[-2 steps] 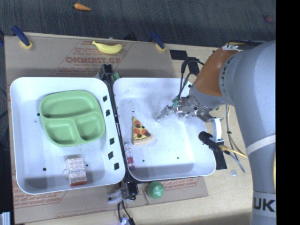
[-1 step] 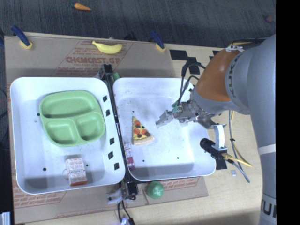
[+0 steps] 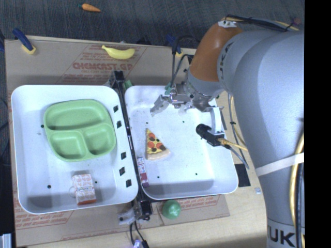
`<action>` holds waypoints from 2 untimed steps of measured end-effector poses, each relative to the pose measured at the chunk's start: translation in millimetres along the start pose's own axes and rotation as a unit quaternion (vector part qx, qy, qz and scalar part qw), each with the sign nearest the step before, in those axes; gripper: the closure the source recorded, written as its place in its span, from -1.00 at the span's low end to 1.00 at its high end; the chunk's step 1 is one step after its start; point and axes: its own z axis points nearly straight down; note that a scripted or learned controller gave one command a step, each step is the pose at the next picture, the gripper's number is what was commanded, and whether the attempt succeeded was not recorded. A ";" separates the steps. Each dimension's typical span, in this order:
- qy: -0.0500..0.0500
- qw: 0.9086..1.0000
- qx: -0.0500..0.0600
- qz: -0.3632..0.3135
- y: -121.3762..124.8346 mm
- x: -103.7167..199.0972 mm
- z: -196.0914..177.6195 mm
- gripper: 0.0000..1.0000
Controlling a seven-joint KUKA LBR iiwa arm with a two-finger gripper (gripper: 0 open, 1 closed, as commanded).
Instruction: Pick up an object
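**While the Gripper Hovers, the Pizza Slice Lies Untouched**

Where the arm reaches in from the right, the gripper (image 3: 161, 104) hangs over the far part of the right bin (image 3: 222, 182), fingers spread and holding nothing. Nearer, at that bin's left, lies the pizza slice (image 3: 154, 145). A green tray (image 3: 79, 128) and a small packet (image 3: 84, 188) occupy the left bin (image 3: 20, 138).

The arm (image 3: 258, 87) ran off the picture's right edge and hid the right bin's (image 3: 181, 185) far right corner. The gripper's (image 3: 173, 101) fingers were too blurred to read.
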 end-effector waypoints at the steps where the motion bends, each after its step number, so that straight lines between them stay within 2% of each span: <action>1: 0.000 1.000 0.000 -0.002 0.2 -0.2 -10.3 1.00; 2: 0.000 1.000 0.000 -0.005 0.7 0.2 -20.6 1.00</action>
